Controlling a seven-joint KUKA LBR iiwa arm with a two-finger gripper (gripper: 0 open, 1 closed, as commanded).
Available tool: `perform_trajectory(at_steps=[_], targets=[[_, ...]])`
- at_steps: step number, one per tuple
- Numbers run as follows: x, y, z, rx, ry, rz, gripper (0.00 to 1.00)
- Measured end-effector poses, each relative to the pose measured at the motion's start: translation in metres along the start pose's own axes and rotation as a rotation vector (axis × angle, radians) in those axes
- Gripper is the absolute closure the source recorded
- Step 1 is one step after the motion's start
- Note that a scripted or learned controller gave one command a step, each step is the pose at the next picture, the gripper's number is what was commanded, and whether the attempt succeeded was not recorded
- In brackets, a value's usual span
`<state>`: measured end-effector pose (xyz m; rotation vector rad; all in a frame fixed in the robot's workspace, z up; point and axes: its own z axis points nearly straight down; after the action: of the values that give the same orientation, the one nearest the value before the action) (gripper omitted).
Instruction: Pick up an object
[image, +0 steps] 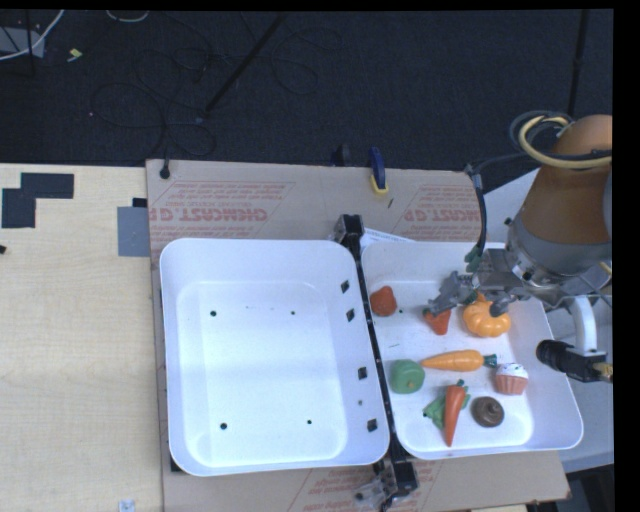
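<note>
Where the end effector (478, 290) hangs, a glossy round orange pumpkin (486, 319)

Two white bins: left bin (190, 300), right bin (560, 425). Two carrots (455, 361) (452, 408). One yellow pumpkin (486, 320), one green ball (406, 376), one cupcake (511, 378), one brown donut (488, 411).

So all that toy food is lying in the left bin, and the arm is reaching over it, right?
Not quite. The toy food, such as the carrot and cupcake, lies in the right bin, not the left bin. The camera view shows this. The arm does reach over it.
</note>
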<state>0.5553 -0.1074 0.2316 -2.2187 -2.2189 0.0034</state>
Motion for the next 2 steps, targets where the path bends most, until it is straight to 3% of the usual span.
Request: perform_trajectory(at_steps=[1,2], targets=[[-0.015,0.034,0.149,-0.003,-0.002,0.001,0.00],[0.027,0.091,0.143,-0.006,0.000,-0.004,0.00]])
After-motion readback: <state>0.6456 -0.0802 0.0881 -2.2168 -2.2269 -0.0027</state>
